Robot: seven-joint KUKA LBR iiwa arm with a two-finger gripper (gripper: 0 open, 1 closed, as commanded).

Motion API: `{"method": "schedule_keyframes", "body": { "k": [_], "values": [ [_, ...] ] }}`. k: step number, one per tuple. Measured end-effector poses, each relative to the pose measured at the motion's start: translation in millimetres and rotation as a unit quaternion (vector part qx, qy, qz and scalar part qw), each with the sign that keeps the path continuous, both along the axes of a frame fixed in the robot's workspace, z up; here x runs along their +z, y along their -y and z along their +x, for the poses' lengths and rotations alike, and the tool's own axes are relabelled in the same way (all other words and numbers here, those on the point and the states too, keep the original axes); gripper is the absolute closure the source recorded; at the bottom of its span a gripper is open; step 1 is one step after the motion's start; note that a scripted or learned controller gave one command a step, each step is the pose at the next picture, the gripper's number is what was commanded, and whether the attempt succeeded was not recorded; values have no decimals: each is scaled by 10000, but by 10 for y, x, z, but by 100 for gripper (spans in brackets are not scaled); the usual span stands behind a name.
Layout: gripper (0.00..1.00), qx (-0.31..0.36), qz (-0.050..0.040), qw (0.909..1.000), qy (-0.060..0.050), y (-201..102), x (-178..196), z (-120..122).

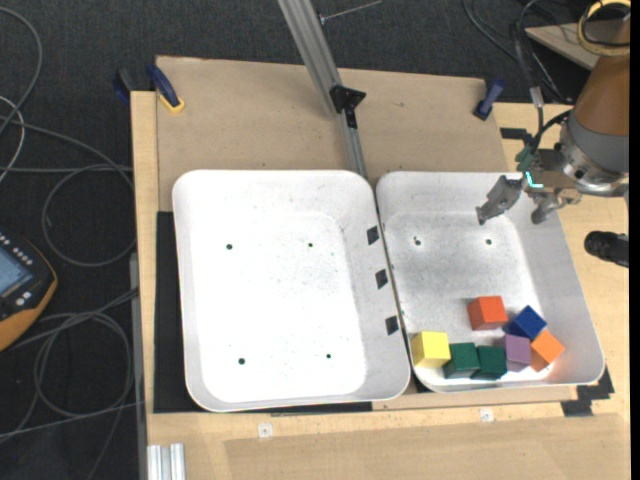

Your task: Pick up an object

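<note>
Several small blocks lie clustered at the near edge of the right bin [440,268]: a yellow block [432,347], two green blocks [476,360], a red-orange block [487,311], a blue block [527,322], a purple block [517,349] and an orange block [547,347]. My gripper [520,203] hangs over the far right corner of that bin, well behind the blocks. Its two grey fingers are spread apart with nothing between them.
The left bin [275,288] lies beside the right one, with black clips on the shared rim. A slanted metal pole [320,58] rises from the back of the bench. Blue clamps sit at the board's far corners. Cables and a handheld device lie on the floor at left.
</note>
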State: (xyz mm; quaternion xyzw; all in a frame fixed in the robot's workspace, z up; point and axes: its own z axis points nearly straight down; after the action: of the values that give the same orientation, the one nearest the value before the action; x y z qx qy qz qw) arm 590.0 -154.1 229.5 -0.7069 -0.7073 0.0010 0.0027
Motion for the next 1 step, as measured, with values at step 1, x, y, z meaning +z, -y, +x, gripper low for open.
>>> {"method": "schedule_keyframes", "body": {
  "k": [1],
  "values": [
    [0, 1, -5, 10000, 22, 1, 23, 8]
  ]
}}
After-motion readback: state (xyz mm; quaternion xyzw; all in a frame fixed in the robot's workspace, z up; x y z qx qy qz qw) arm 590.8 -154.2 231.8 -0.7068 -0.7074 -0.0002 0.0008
